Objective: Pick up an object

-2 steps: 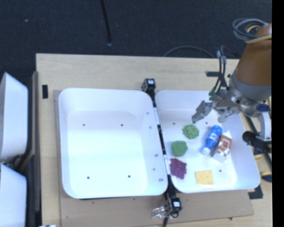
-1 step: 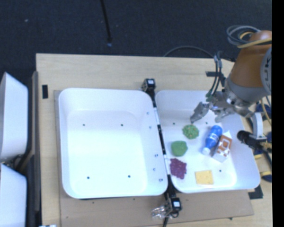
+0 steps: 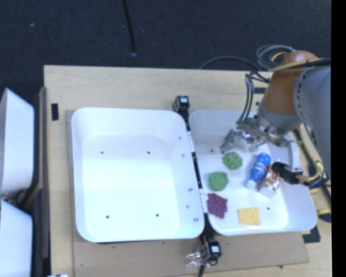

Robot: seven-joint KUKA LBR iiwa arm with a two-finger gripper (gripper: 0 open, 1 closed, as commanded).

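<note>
The gripper (image 3: 240,141) hung over the right bin (image 3: 294,212), its fingers spread with nothing between them. A green bumpy ball (image 3: 232,160) lay just at its six o'clock, apart from the fingertips. A blue bottle (image 3: 259,169) lay at its four o'clock, a smooth green ball (image 3: 218,180) farther toward seven.

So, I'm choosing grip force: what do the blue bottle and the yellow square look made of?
Blue bottle: likely hard plastic, glossy, with a bright highlight and a white cap. Yellow square: matte, flat, speckled surface, possibly sponge or foam; too small to be sure.
</note>
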